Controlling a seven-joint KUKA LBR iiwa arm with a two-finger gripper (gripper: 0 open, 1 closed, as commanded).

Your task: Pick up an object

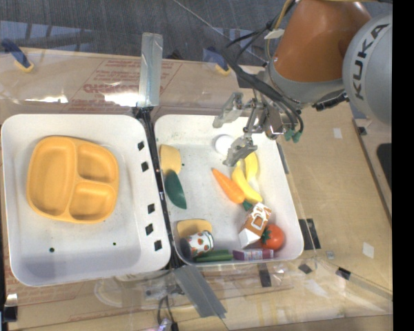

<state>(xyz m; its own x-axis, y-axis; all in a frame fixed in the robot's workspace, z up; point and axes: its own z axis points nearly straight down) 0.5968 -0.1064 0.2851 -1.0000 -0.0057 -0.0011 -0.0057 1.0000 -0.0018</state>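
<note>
The left bin [14, 205] fills the left half of the frame and holds a yellow divided tray [72, 178], lying flat toward its upper left. The right bin [193, 126], at centre, holds the candidates for picking: a pale yellow wedge [170, 159] touching a dark green pepper-like piece [175, 189] along its left wall; a small printed cup [200, 242] and a green stick [212, 256] at the lower edge; an orange carrot [227, 185] beside a yellow banana [247, 174] at centre; and a small carton [254, 225] touching a red tomato [274, 237] at the lower right. The gripper [240, 133] hangs over the upper part of this bin, its fingers spread and empty, the lower tip just above the banana's upper end. The arm [317, 40] enters from the upper right, marked "KUKA" on its grey casing. Likely failure: the banana and carrot lie close together, so a descending finger could land on one instead of straddling it, pushing both aside; the banana's curved surface may also slip from a closing grip. Red print on the sheet [107, 78] behind the bins is too blurred to read.
</note>
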